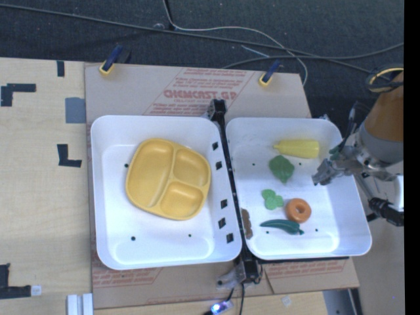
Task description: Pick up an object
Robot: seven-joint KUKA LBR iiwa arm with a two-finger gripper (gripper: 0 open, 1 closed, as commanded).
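- End effector [323, 178] is over the right bin [351, 241], near the corn [297, 149]; I cannot tell its state.
- Yellow plate [168, 178] lies in the left bin [108, 195].

Grey arm [384, 126] reaches in from the right; wrist angled down-left; fingers [323, 175] too blurred to judge.

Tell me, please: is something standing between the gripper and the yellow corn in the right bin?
Nothing visible does. The gripper is over the right bin's right side, and the yellow corn lies up and left of it with bare white floor between. The green piece sits below that line.
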